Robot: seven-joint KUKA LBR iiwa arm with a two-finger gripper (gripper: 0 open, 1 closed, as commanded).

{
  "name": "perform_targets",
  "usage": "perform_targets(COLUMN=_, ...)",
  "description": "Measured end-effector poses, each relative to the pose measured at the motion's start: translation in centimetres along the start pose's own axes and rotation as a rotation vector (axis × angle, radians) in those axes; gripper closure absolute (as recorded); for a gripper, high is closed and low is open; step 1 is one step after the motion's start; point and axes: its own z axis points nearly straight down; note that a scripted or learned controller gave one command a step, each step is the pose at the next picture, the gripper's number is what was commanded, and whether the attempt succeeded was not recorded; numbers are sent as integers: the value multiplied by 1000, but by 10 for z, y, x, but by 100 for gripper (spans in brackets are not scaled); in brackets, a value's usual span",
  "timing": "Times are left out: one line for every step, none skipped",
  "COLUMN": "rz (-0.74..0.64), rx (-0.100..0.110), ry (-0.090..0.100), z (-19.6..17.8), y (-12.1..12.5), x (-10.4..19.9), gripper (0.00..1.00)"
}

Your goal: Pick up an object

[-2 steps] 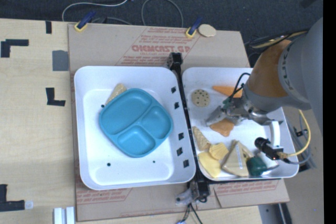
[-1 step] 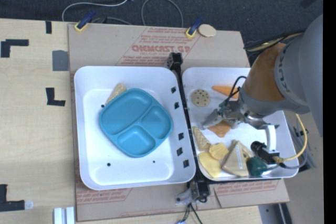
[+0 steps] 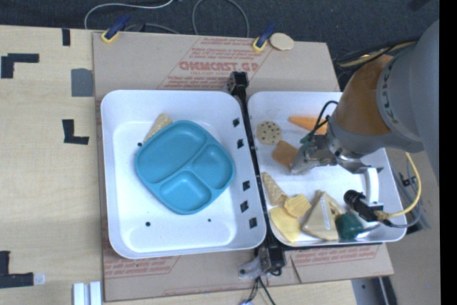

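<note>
Gripper (image 3: 305,159) low in the right bin (image 3: 325,102), beside the brown block (image 3: 284,152).

You see the block at the gripper's nine o'clock, seemingly touching its tips; whether those tips are apart or together you cannot tell. A blue divided plate (image 3: 186,166) lies in the left bin (image 3: 114,175).

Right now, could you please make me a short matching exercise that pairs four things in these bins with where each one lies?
Things:
1. blue divided plate
2. round speckled cracker
3. orange carrot piece
4. dark green piece

Places:
A. near corner of the right bin
B. middle of the left bin
C. right bin, by the divider
D. right bin, far side, beside the arm

Pairs: 1-B, 2-C, 3-D, 4-A
</note>
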Motion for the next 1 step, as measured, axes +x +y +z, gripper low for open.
perform_targets(rz=-4, rx=-1, ry=3, z=-44, y=92, x=-8, gripper=100)
